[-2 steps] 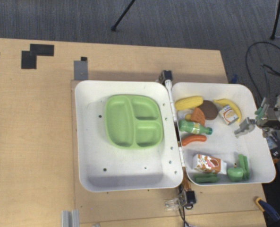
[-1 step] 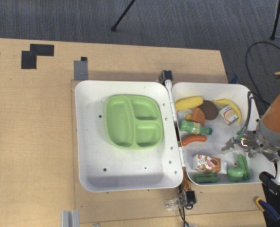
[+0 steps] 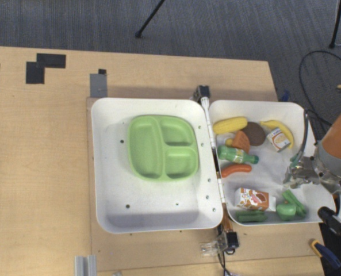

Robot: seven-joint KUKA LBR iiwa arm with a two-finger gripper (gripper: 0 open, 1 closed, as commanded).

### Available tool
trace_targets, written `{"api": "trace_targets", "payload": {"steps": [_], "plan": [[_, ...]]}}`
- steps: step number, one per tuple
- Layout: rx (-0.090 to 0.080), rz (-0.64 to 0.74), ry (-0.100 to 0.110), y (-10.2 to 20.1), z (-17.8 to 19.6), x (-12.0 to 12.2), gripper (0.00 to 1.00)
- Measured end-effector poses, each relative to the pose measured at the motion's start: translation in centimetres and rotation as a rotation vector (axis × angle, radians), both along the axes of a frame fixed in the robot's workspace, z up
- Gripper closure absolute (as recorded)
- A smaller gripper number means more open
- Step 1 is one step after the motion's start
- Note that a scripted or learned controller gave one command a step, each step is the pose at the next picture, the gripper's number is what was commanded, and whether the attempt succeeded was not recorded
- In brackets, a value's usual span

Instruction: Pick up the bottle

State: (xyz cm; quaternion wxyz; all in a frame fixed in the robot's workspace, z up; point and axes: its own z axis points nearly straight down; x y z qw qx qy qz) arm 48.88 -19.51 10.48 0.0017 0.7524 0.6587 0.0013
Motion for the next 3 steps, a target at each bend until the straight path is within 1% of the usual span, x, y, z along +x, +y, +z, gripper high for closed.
{"api": "trace_targets", "payload": {"steps": [1,2,3], "plan": [[0.001,-0.379,0.001,-0.2,9.0,-0.1,1.0],[0.003,-0.682,0.003,5.1,10.6,-0.2,1.0],[0.003,-0.888,0.003,5.3,12.1,-0.2,1.0]]}}
